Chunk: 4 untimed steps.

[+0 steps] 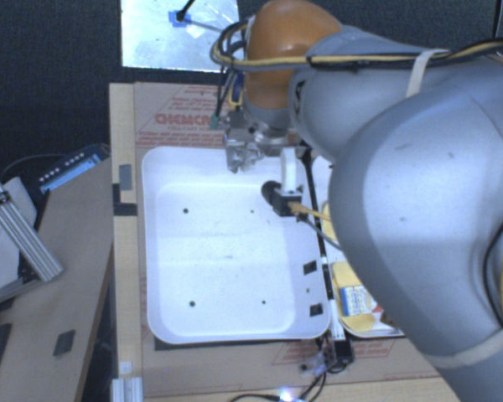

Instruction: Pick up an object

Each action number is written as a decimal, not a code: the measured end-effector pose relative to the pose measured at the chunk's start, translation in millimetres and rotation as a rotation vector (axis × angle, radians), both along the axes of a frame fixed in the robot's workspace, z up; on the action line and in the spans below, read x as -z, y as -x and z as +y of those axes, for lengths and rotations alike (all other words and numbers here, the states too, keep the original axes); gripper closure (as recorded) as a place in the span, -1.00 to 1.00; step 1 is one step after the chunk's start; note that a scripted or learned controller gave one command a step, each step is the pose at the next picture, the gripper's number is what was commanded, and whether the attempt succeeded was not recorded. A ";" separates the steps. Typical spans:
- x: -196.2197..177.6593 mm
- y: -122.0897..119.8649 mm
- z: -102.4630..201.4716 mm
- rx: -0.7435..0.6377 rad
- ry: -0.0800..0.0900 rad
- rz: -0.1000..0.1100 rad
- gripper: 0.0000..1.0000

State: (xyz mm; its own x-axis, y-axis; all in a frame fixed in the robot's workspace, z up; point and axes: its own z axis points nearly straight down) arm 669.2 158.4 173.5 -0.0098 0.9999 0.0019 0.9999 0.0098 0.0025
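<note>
My gripper hangs over the far edge of the left white bin, near its back rim. Nothing shows between or under it. In the right bin a yellow and white package peeks out from under my arm, near the front; the arm hides the remainder of that bin.
Both bins rest on a cardboard sheet. A shiny foil-like panel lies beyond the bench at the back. At the left are a metal rail and a dark flat device. My large grey arm covers the right side.
</note>
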 end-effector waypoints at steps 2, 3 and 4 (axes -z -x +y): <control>-268.5 0.2 76.0 0.003 -0.004 -0.016 1.00; -369.1 26.4 75.7 0.003 -0.003 -0.009 1.00; -324.3 9.2 -56.9 0.021 0.006 0.004 1.00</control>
